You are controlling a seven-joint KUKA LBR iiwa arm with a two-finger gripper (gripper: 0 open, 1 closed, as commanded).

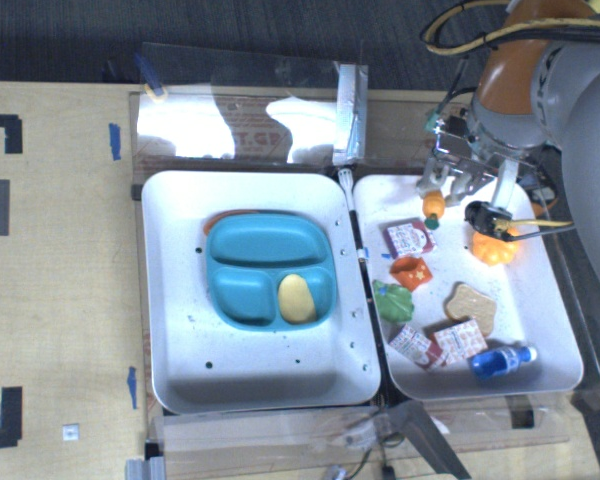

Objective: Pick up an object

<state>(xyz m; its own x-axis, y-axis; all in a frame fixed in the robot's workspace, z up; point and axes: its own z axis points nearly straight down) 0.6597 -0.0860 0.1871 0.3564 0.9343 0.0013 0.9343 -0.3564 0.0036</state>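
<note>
At upper right, the robot's hand (450, 180) hangs over the right bin (555, 298), just above a small orange carrot (434, 206); whether its grip is apart or together cannot be told.

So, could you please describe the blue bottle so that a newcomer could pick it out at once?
Look in the right-hand white bin, the one crowded with small items. Go to its near edge, toward the right corner: the blue bottle lies on its side there, just right of a red-and-white packet. It is the one blue, see-through item in that bin.
</note>
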